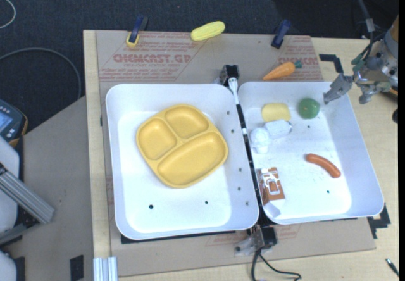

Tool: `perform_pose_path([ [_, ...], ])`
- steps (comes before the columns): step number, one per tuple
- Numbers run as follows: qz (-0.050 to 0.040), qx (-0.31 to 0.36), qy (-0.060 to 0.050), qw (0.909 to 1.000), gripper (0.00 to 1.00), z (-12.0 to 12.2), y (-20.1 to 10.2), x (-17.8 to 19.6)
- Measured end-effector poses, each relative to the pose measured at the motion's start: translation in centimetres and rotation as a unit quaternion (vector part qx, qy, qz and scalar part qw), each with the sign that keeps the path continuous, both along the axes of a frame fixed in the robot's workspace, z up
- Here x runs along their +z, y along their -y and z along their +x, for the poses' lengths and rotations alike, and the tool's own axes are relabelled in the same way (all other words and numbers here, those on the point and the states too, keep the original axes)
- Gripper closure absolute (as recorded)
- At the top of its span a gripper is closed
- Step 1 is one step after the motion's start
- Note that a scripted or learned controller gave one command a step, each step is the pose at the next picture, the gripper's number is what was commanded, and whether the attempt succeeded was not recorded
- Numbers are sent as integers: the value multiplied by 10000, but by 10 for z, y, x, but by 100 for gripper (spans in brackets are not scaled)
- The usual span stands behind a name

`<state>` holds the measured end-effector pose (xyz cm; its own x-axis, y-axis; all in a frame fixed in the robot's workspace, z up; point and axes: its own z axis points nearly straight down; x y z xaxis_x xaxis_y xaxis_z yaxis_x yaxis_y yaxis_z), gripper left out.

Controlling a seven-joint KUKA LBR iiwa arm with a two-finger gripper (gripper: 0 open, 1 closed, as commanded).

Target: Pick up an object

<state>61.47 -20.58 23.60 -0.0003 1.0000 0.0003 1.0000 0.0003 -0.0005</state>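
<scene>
My arm is cut off at the right edge. My tool (352,87) hangs over the right bin's (357,140) far right corner, fingers spread, grasping nothing. The board (209,55) under the bins reads "CHEMCAST GP", partly covered. The carton's (272,186) orange label is too small to read. The right bin also holds a yellow block (276,112), green ball (309,107) and sausage (323,165). The left bin (126,178) holds a yellow tray (182,145).
</scene>
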Motion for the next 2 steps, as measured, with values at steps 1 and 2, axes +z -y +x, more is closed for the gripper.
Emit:
perform_pose_path([
  [1,-28,21,105,9999,0,37,-46,260],
  [2,14,42,-4,10000,0,-27,-145,265],
])
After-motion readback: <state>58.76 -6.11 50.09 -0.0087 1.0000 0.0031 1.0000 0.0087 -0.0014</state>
